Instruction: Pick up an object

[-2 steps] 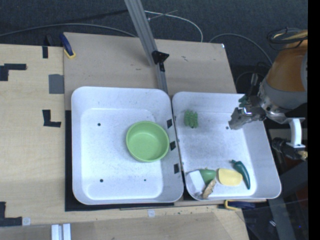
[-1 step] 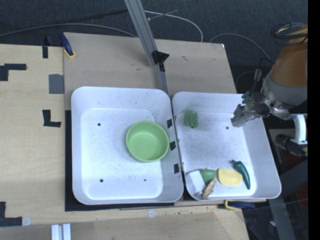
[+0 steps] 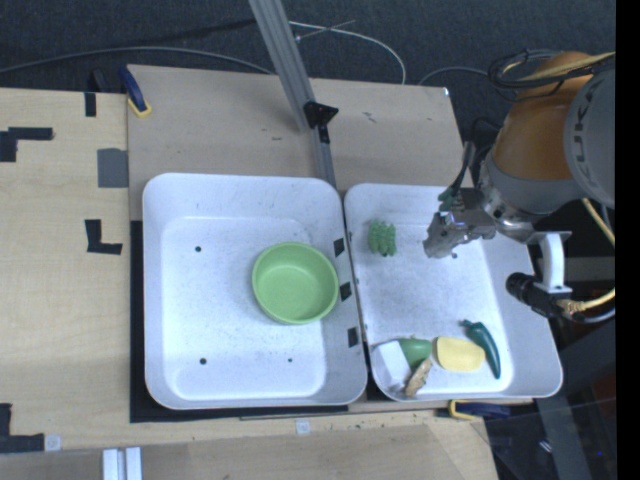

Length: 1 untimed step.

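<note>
The right bin (image 3: 520,298) holds a small knobbly green object (image 3: 381,236) near its upper left. Along its front edge lie a yellow piece (image 3: 459,354), a dark green pepper-like piece (image 3: 483,345), a green cone-shaped piece (image 3: 415,349) and a tan stick (image 3: 418,375). A green bowl (image 3: 294,283) sits in the left bin (image 3: 180,268). My gripper (image 3: 442,242) hangs over the upper part of the right bin, to the right of the knobbly green object and apart from it. Nothing shows between its fingers.
A grey pole (image 3: 290,63) slants down from the top to the seam between the bins. Cables (image 3: 350,43) trail over the dark floor behind the bench. The arm's orange and grey body (image 3: 545,138) fills the upper right.
</note>
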Available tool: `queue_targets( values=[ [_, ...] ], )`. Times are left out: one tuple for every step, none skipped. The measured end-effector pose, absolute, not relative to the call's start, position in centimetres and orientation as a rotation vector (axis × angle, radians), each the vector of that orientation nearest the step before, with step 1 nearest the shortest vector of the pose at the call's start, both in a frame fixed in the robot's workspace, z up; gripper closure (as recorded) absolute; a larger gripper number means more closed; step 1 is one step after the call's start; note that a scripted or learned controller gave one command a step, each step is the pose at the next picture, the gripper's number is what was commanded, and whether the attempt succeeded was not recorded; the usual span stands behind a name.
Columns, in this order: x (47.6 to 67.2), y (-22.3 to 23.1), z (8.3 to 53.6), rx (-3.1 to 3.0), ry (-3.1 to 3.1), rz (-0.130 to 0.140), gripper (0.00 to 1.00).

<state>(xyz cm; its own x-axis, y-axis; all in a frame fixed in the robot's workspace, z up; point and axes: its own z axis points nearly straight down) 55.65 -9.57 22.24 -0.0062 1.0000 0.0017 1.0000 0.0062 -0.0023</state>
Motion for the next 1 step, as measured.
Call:
queue_targets(
  values=[
    [56.69, -4.14, 23.03, -2.212, -2.228, -0.001, 1.00]
  ],
)
